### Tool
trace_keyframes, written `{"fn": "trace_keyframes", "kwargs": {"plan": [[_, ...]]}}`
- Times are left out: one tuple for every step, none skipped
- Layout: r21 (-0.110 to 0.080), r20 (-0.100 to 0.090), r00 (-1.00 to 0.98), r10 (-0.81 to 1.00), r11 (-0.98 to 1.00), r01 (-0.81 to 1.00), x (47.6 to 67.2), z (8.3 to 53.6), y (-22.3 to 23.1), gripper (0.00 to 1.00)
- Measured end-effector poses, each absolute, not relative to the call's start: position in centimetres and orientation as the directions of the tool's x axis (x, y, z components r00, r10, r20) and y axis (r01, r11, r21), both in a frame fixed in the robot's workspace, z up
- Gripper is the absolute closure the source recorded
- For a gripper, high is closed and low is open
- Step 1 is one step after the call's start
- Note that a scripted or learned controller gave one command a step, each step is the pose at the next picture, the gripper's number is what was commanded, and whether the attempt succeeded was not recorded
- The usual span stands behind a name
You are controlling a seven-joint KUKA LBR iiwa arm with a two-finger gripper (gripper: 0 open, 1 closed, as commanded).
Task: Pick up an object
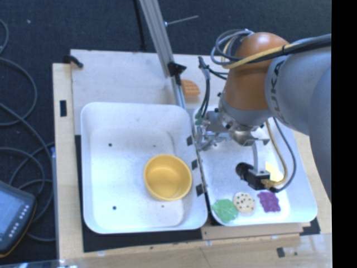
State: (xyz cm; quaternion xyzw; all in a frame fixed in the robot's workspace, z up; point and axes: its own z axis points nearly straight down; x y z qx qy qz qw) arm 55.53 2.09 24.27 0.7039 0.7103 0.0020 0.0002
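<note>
Hovering at the upper left corner of the right bin (223, 175), the gripper (207, 135) sits close to the wall shared with the left bin (111, 127). Can't tell how wide it's set from this angle, and I see nothing in it.

Progress, my read: 0 of 1 picks done. Approach, close and lift are all left.

Candidates:
- yellow bowl (167, 176), lower centre of frame, in the left bin's lower right part
- 3 small pieces in a row along the right bin's lower edge: green piece (225, 210), spotted round piece (244, 203), purple piece (270, 201)

None of them is at the gripper.

Orientation:
- Bowl is upright, mouth up, round, no long axis.
- Green and spotted pieces lie flat and are roughly round.
- Purple piece looks slightly longer top-to-bottom in frame.
</note>
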Motion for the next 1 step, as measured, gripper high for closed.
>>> {"fn": "trace_keyframes", "kwargs": {"plan": [[0.003, 0.003, -0.009, 1.0, 0.009, 1.0, 54.41, 25.16, 7.54, 1.0]]}}
